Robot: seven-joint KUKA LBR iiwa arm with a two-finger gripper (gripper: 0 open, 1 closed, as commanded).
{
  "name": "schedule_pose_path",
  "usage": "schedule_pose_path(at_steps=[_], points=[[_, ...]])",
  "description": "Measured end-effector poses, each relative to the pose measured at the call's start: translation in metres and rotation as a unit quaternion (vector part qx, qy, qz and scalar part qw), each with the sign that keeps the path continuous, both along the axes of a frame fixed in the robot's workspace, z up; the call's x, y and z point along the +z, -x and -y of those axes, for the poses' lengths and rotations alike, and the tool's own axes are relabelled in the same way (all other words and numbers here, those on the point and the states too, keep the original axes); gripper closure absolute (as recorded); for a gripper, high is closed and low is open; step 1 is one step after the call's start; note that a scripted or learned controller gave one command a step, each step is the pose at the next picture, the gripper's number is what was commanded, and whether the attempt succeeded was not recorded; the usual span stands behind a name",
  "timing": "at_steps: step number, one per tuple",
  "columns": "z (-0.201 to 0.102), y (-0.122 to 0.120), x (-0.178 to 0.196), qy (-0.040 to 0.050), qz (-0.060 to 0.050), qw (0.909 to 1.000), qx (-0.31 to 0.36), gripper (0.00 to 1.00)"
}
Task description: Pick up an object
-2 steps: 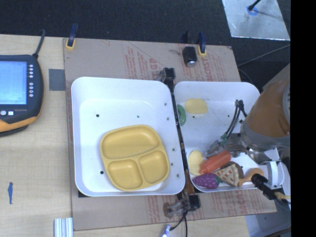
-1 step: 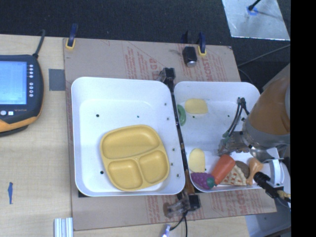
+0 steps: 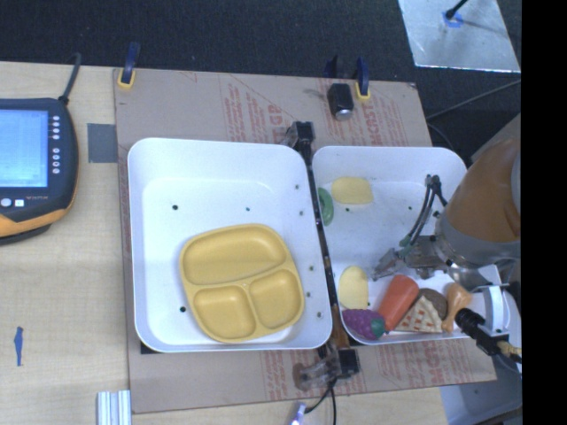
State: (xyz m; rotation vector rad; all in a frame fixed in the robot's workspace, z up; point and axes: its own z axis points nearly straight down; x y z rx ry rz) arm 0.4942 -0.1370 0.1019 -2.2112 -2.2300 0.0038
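Toys crowd the lower part of the right bin [image 3: 390, 159]: an orange carrot [image 3: 398, 298], a pizza slice [image 3: 425, 314] and a purple eggplant [image 3: 361, 323]. The gripper [image 3: 403, 257] hovers just above the carrot, its thin fingers splayed apart, holding nothing. The left bin [image 3: 168, 171] holds a yellow divided plate [image 3: 241, 281].

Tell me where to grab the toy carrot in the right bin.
Grip the carrot across its thick orange middle, coming from above. It lies slanted, its narrow end down near the purple toy, with the pizza slice close on its right, so sideways approaches look crowded.
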Motion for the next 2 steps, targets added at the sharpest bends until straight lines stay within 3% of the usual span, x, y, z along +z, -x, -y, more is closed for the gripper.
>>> schedule_pose_path(at_steps=[1, 2], points=[[0.061, -0.036, -0.010, -0.0004, 0.000, 1.0000, -0.003, 0.00], [-0.021, -0.057, -0.003, -0.0004, 0.000, 1.0000, -0.001, 0.00]])
